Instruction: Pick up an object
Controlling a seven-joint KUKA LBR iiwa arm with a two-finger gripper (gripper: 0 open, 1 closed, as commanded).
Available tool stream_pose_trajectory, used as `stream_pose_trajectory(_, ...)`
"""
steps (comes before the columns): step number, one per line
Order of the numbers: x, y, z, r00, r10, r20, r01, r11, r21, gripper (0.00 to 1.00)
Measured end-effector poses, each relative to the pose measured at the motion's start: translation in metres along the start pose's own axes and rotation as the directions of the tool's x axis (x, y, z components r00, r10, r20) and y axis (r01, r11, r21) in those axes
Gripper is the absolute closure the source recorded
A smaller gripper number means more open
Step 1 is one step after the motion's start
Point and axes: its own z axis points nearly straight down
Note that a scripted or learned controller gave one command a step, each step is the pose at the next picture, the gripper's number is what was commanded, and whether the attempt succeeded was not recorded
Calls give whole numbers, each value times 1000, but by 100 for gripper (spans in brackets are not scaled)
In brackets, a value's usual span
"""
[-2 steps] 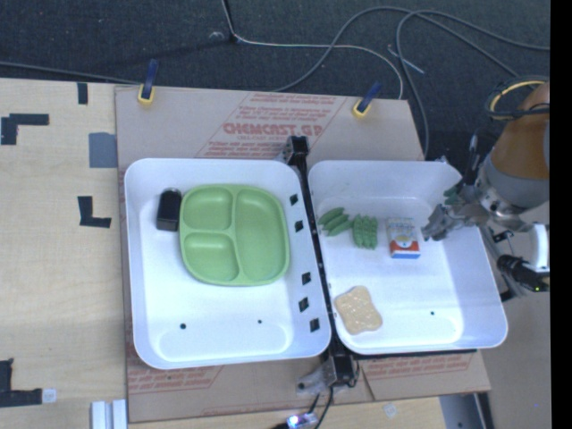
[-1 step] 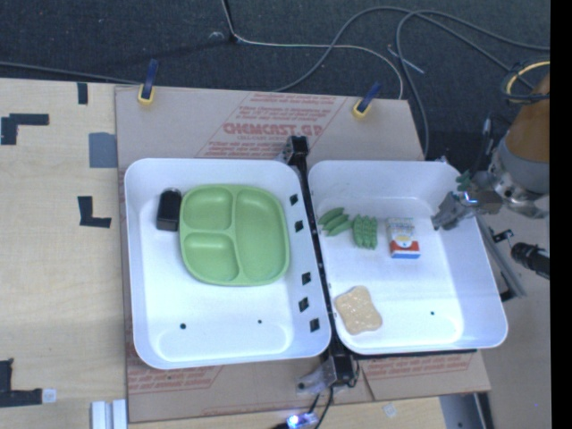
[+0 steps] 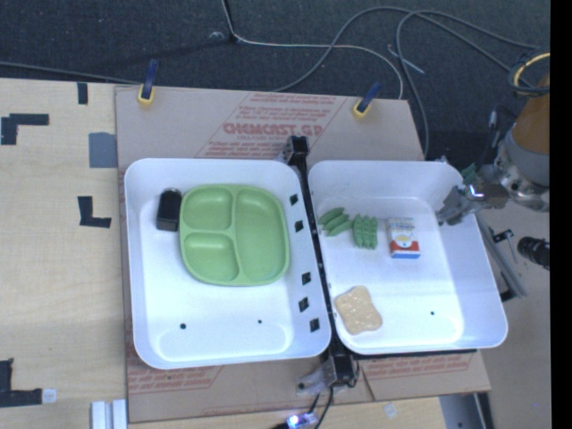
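Here, line by line:

Arm: grey with an orange band (image 3: pixel 536 123); it comes in from the right edge and stops over the right rim of the right bin.
Tool (image 3: pixel 454 206): low over the upper right rim of the right bin; nothing shows between its tips; too small and dark to say whether it is released or clenched, so I cannot tell.
Right bin (image 3: pixel 465 266): shallow and white; it lies on the counter, touching the left bin along a dark seam down the middle.
Green beans (image 3: pixel 334 221): a small bunch in the upper left part of the right bin, lying at a slant; just beside them to the right sits a second green piece (image 3: pixel 365 231), ridged and more upright.
Small box (image 3: pixel 404 238): white with red and blue print; right of the green pieces, near the middle of the right bin, apart from the tool.
Cracker (image 3: pixel 358 309): pale tan, roughly square; it lies in the lower left part of the right bin, well below the beans.
Left bin (image 3: pixel 152 275): white; it carries a green divided plate (image 3: pixel 235 235) with three compartments, set in its upper half.
Black block (image 3: pixel 169 210): small and dark; it touches the plate's left edge.
Counter (image 3: pixel 54 239): light wood with black tape marks; a cardboard sheet (image 3: pixel 268 123) lies under both bins, held by two yellow and blue clamps at its top edge.
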Motion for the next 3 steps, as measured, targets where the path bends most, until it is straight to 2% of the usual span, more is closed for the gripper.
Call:
stream_pose_trajectory(2, 108, -14, 13, 1000, -4, -2, 4, 1000, 3, 100)
stream_pose_trajectory(3, 160, -15, 0, 1000, -5, -2, 5, 1000, 2, 100)
